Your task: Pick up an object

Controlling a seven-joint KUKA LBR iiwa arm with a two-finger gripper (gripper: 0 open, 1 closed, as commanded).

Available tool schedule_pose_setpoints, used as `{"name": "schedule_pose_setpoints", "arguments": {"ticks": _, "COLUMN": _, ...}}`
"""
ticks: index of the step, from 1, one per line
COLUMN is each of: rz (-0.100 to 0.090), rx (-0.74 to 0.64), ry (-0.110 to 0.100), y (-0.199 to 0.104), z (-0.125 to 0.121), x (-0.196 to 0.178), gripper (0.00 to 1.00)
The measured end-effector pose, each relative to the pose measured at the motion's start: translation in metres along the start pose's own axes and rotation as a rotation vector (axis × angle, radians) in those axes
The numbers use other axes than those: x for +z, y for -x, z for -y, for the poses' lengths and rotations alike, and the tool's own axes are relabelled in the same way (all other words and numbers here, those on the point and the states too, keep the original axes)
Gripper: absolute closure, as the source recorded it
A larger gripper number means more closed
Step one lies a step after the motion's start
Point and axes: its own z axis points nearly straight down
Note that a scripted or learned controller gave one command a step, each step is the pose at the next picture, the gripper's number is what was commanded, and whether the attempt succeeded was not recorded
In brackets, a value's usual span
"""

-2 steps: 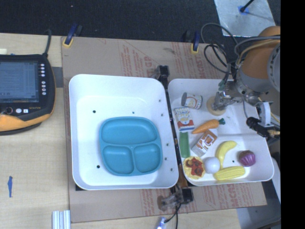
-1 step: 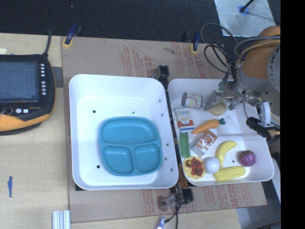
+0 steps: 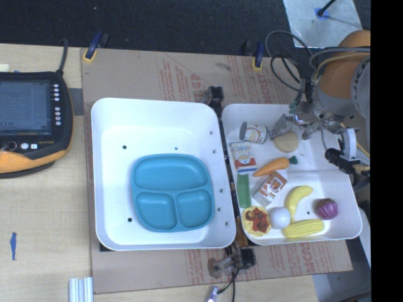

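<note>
Arm cut off at right edge; carton label unreadable.

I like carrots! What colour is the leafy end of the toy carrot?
Green, on the orange carrot in the right bin, clearest in the camera view.

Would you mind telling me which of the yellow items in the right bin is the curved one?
The banana, above the straight corn cob along the bin's front edge.
</note>
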Motion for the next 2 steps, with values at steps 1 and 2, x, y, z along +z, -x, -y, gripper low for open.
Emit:
{"name": "schedule_pose_setpoints", "arguments": {"ticks": 1, "rz": 0.001, "rx": -0.003, "ry": 0.0, "y": 0.0003, "z": -0.0006, "x": -0.0113, "gripper": 1.0}}
{"name": "schedule_pose_setpoints", "arguments": {"ticks": 2, "rz": 0.001, "rx": -0.004, "ry": 0.0, "y": 0.0002, "z": -0.0005, "x": -0.0112, "gripper": 0.0}}
